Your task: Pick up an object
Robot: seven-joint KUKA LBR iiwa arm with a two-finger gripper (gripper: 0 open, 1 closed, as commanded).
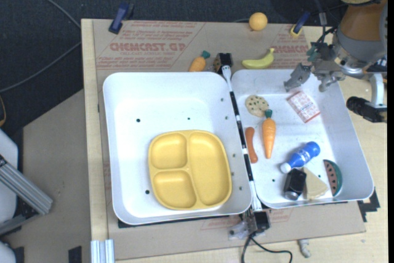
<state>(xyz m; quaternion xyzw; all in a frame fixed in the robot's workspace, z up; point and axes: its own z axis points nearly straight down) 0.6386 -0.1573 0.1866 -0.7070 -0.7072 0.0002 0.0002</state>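
Observation:
My gripper hangs over the far right corner of the right bin, fingers spread and open, with nothing between them. Just below it a red-and-white card lies flat on the bin floor. Further left in the same bin are a cookie, a carrot and a thin red pepper. Toward the near end lie a blue bottle, a black block, a pale wedge and a watermelon slice.
A yellow divided plate sits in the left bin. Behind the bins on the cardboard lie a banana, an orange ball and a small orange toy. Blue clips hold the board.

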